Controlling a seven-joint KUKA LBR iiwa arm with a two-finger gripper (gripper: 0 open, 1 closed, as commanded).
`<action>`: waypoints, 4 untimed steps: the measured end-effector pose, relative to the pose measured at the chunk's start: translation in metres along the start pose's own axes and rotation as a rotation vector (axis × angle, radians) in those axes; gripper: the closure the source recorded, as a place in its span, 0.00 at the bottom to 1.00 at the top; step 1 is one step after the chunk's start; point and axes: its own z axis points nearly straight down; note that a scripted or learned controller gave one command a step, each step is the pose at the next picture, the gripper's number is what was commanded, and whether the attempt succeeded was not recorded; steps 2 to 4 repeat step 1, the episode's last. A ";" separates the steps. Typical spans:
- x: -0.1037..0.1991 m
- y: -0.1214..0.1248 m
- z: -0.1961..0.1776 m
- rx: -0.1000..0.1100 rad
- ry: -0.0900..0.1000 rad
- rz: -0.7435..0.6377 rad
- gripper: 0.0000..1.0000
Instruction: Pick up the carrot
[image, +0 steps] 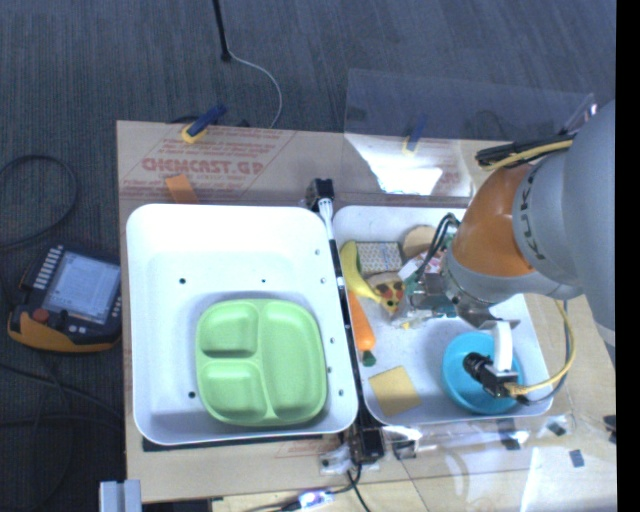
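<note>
My jaws (412, 292) hang low in the right bin (530, 330), near the banana (355, 272); I cannot tell how they stand. The carrot (361, 322) lies along this bin's left wall, below the banana and above a yellow sponge (392, 388). A green tray (262, 360) sits in the left bin (165, 250).
</note>
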 end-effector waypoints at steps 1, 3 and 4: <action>0.086 -0.036 -0.084 0.018 0.006 0.187 1.00; 0.086 -0.036 -0.084 0.018 0.006 0.187 1.00; 0.086 -0.036 -0.084 0.018 0.006 0.187 1.00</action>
